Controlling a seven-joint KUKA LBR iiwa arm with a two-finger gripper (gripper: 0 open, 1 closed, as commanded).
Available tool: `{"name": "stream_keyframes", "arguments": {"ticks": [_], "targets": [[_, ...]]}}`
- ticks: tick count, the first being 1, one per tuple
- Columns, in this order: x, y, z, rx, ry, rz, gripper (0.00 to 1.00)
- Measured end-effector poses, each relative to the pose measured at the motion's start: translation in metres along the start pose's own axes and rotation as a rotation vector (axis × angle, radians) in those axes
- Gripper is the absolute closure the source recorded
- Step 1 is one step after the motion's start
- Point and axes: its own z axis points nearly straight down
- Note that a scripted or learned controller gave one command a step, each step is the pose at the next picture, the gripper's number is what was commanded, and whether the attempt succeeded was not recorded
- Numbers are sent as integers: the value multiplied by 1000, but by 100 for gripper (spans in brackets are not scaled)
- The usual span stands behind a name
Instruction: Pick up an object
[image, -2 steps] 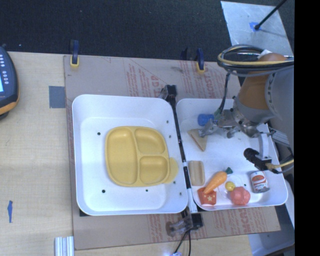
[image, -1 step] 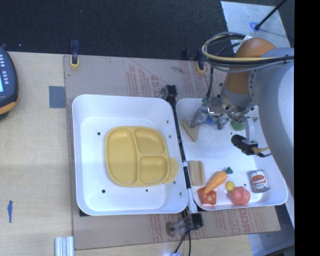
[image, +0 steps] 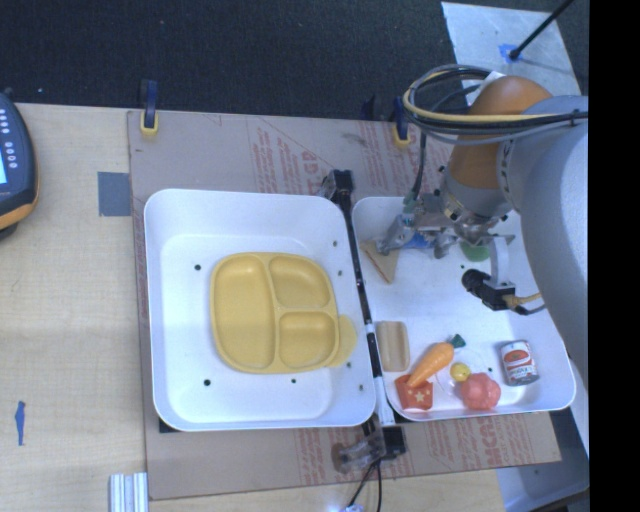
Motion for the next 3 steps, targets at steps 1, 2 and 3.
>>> {"name": "stream_keyframes", "arguments": {"ticks": [1, 2, 3], "targets": [[-44, 3, -8, -18, 4, -1, 0], [-18, -94, -3, -27, 5, 0, 0], [-29, -174, 1, -30, 3, 1, 0]]}}
